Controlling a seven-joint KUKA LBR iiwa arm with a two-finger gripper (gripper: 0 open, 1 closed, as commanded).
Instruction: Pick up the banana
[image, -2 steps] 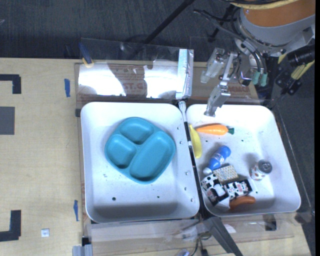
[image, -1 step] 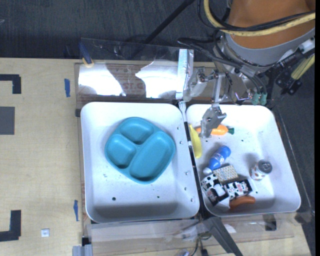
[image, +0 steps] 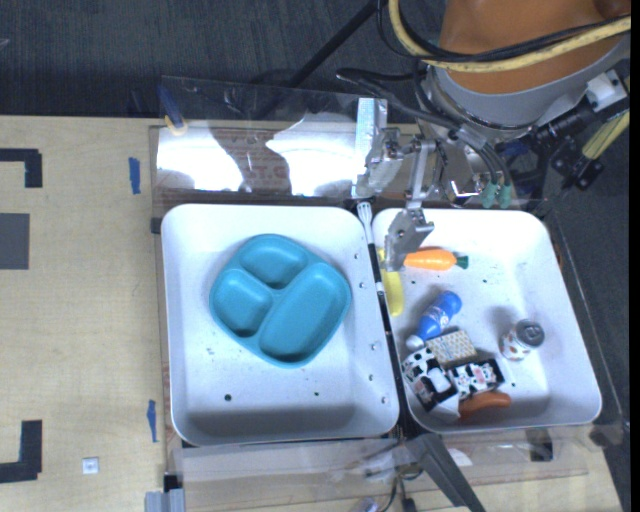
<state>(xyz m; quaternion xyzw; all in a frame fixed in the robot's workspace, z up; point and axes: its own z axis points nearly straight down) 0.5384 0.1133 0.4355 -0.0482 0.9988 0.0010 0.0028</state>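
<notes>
The banana (image: 394, 292) is seen lying in the right bin (image: 560, 300) against its left wall, just below the carrot (image: 434, 261), with the jaws (image: 398, 243) lowered over it, their spread not discernible, so no lift is judged made.

A robotics lab: taped wooden bench (image: 80, 300), two white bins (image: 190, 400), trailing cables (image: 480, 45).

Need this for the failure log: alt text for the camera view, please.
The gripper hangs over the left edge of the right bin, just above a yellow banana lying along that wall. Beside it are a toy carrot, a blue bottle and a cluster of small items. The left bin holds a blue divided plate.
</notes>
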